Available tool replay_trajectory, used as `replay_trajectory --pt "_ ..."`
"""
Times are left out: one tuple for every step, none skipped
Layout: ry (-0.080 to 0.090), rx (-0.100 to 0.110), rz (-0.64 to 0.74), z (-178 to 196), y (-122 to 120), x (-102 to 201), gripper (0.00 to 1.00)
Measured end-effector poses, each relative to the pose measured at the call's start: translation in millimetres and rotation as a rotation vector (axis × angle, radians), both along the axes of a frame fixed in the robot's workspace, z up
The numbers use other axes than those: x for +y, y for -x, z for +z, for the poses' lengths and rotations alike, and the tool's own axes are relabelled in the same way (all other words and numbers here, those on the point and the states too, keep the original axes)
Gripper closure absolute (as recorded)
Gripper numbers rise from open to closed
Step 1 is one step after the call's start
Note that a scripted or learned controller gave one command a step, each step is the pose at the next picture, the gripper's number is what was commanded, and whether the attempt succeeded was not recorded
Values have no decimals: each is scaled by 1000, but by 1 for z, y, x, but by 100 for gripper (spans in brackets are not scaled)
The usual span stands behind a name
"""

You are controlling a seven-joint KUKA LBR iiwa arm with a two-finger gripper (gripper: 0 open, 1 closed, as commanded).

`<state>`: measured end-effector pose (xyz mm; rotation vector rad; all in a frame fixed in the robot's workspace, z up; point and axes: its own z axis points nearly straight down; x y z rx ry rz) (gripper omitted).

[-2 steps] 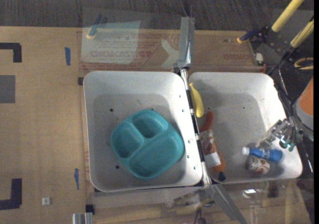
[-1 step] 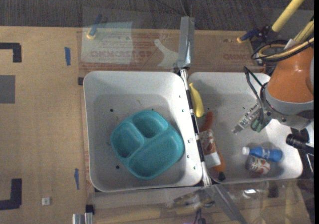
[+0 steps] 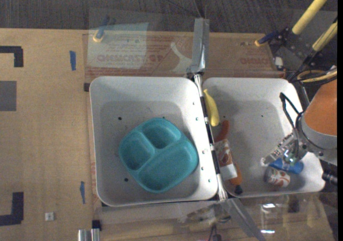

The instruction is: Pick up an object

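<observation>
Jaw state could not be told; the two-finger gripper (image 3: 285, 155) hung low over the right white bin (image 3: 252, 91), its metal tip blurred against a small round can with a blue and red label (image 3: 279, 175) near that bin's front right corner. Contact unclear. Orange-banded grey arm (image 3: 324, 114) was cut off at the right edge. Along the right bin's left wall lay a yellow banana (image 3: 211, 108), an orange carrot-like piece (image 3: 223, 129) and a white-labelled bottle with an orange body (image 3: 228, 164). A teal divided plastic plate (image 3: 158, 153) sat mid left white bin (image 3: 107, 95).
</observation>
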<state>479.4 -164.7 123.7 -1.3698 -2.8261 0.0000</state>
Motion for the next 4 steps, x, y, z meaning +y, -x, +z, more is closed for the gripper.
replay_trajectory --pt "2 -6 474 49 -27 20 0" --pt "-8 -8 566 -2 -4 -44 0" --pt "4 -9 427 -35 -90 -23 0" --pt "3 -6 394 3 -63 -61 0"
